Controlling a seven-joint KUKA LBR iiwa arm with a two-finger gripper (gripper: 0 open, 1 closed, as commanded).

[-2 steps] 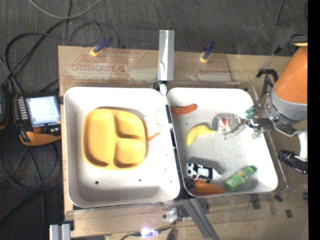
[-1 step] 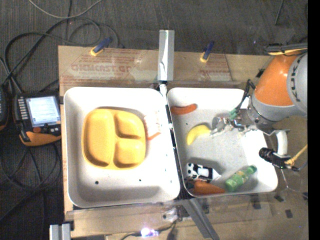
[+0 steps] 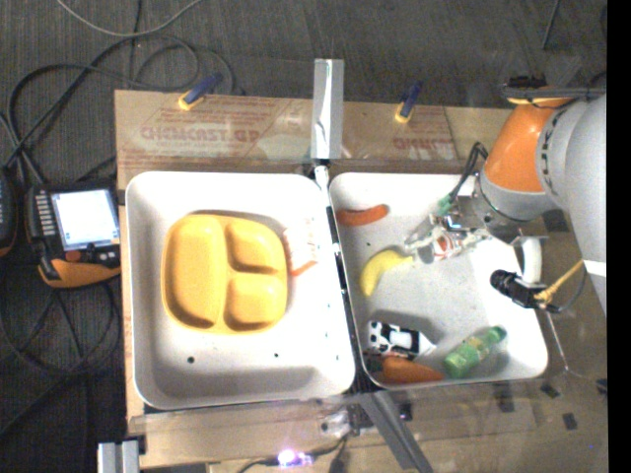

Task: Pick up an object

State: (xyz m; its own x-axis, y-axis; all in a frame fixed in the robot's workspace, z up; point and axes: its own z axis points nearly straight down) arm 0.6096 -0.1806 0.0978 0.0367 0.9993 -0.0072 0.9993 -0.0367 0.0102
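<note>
**Line Up Over the Banana Before Closing**

Nearest the lens, at the right bin's [image 3: 537, 358] front edge, lie an orange carrot-shaped toy [image 3: 409, 371], a black-and-white cow figure [image 3: 396, 339] and a green plastic bottle [image 3: 474, 352]. Farther in, the curved yellow banana [image 3: 379, 267] rests mid-bin — the gripper [image 3: 432, 241] hangs just beside its right tip. Finger state: cannot tell. Best, I judge, to centre over the fruit's middle, descend squarely, then close. Beyond lies an orange sausage-shaped toy [image 3: 362, 214].

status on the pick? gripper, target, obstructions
Gripper low in right bin, beside banana. Nothing seen between fingers. Hot dog and green bottle apart from it.
</note>
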